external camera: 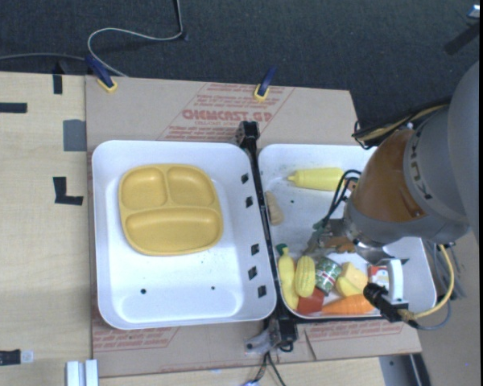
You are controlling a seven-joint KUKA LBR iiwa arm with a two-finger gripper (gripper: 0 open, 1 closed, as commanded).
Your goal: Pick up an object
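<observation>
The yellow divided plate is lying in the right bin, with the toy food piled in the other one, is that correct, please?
Not quite: the camera view shows the yellow divided plate lying in the left bin. The toy food is piled in the other one, the right bin.

From my station I see the grey arm (455,159) reaching in from the right, its orange band (384,185) bulking above the wrist, bent steeply downward so that the end effector (332,246) hangs low and dark beneath it, pointing down toward the bench.
</observation>
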